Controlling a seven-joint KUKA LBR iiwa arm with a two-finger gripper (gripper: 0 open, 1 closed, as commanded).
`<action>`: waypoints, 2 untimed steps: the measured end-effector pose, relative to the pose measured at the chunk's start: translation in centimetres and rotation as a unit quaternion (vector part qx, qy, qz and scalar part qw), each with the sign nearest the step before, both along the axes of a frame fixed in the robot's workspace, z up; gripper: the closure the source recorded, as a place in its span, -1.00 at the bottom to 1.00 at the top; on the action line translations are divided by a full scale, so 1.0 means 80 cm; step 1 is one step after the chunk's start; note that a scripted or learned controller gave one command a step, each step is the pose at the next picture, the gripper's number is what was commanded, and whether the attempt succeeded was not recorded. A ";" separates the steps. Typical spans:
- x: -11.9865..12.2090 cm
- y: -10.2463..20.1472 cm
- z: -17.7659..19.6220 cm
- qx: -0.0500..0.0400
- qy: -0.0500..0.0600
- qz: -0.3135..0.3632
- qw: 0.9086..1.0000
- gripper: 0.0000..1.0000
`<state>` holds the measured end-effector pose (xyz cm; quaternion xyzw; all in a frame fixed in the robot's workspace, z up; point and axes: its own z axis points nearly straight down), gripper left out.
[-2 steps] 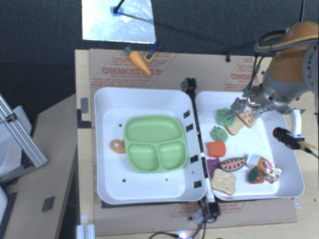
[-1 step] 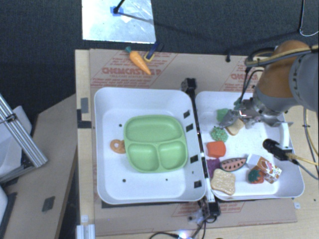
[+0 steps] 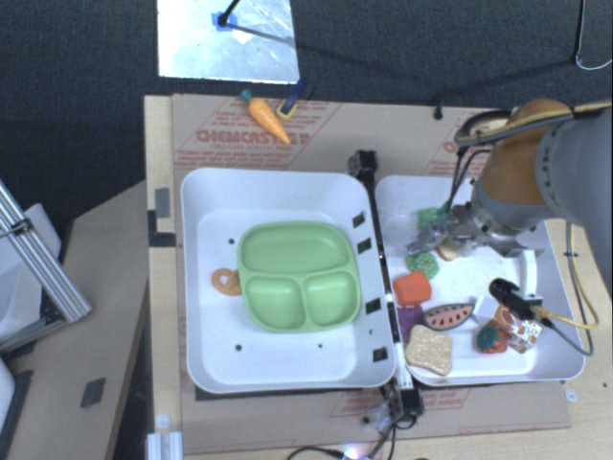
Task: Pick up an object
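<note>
Bench bore two bins; gripper (image 3: 428, 241) hovered in right bin (image 3: 556, 353), over green toy (image 3: 422, 263) above orange block (image 3: 413, 287). Claw state: cannot tell. You should have descended straight, centred, closing gently.

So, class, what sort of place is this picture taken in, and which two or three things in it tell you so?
Probably a robotics lab bench set up for picking trials. A grey robot arm reaches over two white bins side by side; the right one holds toy food such as a watermelon slice, and a toy carrot lies on cardboard behind.
</note>
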<state>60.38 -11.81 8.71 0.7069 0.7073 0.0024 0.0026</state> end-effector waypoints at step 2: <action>0.004 0.003 0.100 -0.001 0.000 0.002 1.000 1.00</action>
